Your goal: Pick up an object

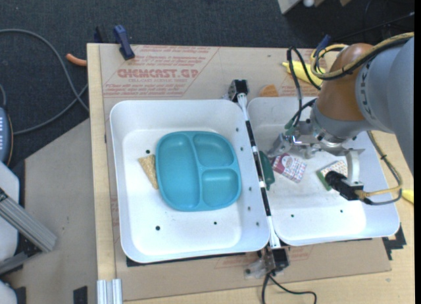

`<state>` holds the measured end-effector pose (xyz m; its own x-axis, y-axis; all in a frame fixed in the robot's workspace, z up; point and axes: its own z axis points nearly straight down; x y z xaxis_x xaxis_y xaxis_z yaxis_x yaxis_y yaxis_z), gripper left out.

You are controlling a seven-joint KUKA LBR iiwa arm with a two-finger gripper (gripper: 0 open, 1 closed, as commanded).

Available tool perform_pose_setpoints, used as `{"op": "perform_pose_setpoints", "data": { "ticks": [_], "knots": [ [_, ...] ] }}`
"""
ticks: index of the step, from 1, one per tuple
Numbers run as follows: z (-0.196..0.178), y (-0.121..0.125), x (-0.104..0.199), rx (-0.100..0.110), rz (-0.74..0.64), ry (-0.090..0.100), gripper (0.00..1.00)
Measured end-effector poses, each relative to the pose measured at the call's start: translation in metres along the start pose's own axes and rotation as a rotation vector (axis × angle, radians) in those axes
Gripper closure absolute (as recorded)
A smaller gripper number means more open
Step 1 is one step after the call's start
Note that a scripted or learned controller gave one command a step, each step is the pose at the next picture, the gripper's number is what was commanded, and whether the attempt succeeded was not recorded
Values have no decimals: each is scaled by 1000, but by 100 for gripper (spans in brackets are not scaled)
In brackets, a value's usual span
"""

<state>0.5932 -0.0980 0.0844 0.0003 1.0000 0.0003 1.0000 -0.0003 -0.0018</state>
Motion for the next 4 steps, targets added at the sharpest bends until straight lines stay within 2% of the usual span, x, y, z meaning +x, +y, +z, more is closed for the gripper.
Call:
{"op": "perform_pose_setpoints", "data": {
  "ticks": [1,2,3,4],
  "knots": [
    [-1,50,-32,-4,-1,-2,0],
    [-77,74,-79,-5,0,-3,0],
    [-82,8,-86,-1,0,-1,0],
    [-11,-38,-73,-10,-1,-3,0]
  ]
}}
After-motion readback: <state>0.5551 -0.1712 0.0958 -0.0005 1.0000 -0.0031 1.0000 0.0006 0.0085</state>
